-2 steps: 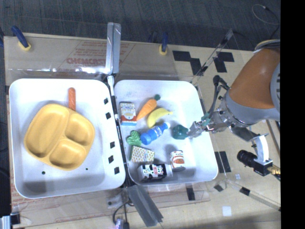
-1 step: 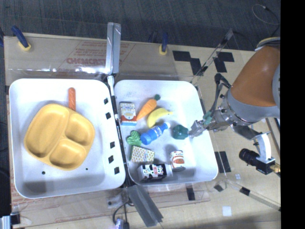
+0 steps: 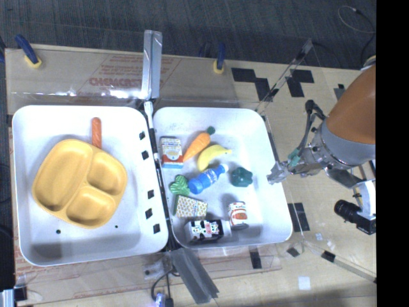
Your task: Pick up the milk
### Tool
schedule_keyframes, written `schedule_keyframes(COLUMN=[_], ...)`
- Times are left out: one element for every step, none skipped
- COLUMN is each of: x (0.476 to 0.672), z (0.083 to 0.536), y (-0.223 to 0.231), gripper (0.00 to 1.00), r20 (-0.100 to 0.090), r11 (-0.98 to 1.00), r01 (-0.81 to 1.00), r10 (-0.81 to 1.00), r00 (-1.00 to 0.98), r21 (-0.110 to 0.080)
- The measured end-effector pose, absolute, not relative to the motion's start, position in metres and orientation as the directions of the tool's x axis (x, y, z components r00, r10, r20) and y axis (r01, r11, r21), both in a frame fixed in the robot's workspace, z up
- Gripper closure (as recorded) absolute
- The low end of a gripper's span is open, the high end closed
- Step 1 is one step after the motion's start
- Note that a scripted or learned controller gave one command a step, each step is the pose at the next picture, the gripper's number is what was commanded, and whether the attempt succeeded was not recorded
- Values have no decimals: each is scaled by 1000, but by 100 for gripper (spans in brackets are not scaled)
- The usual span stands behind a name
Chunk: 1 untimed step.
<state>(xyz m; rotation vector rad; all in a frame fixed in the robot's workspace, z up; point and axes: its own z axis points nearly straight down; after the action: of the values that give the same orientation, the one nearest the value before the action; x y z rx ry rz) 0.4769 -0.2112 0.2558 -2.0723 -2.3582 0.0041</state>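
The small black-and-white cow-patterned milk carton point(image 3: 206, 229) lies at the right bin's point(image 3: 271, 139) near edge, touching a patterned green-and-white packet point(image 3: 191, 206) and beside an orange-labelled can point(image 3: 238, 214), so the gripper point(image 3: 281, 171), hovering over the bin's right rim with its opening impossible to judge, risks catching a neighbour or the wall.

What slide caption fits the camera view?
Gripper at right bin's edge; milk untouched near front wall.

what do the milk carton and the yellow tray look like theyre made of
Milk carton: probably a small toy of plastic or printed card, judging by its black-and-white cow print; too small to settle. Yellow tray: smooth moulded plastic, matte, with rounded compartments.
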Motion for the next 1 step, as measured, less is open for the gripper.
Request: schedule_keyframes(x=[477], z=[286], y=[-211], gripper=[100], r20=[1], r11=[37], r01=[999], r10=[999], r00=[-37], r21=[-5])
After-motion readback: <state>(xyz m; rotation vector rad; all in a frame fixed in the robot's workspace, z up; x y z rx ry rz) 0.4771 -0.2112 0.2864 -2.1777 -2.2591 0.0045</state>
